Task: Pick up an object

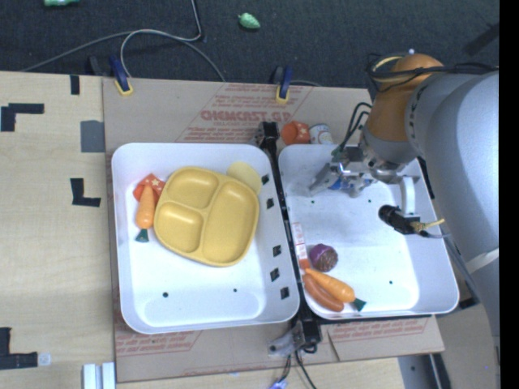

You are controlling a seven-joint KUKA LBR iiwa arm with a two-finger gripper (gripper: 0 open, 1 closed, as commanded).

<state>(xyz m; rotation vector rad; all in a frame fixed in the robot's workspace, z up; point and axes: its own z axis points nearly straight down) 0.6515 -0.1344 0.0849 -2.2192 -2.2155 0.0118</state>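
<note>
My gripper (337, 180) hangs low over the far part of the right bin (422, 290), above bare white floor. Nothing shows in its grasp. Nearer the front of that bin lie a purple round vegetable (323, 257), an orange carrot (328, 283) and a reddish sausage (322, 298) tucked against the carrot. All three lie well clear of the gripper, toward the near left corner.
The left bin (195, 306) holds a yellow divided plate (206, 215), a small carrot (145, 210), a red piece (148, 185) and a pale yellow piece (243, 173). An orange-red item (295, 132) and a pale one (319, 134) sit behind the right bin.
</note>
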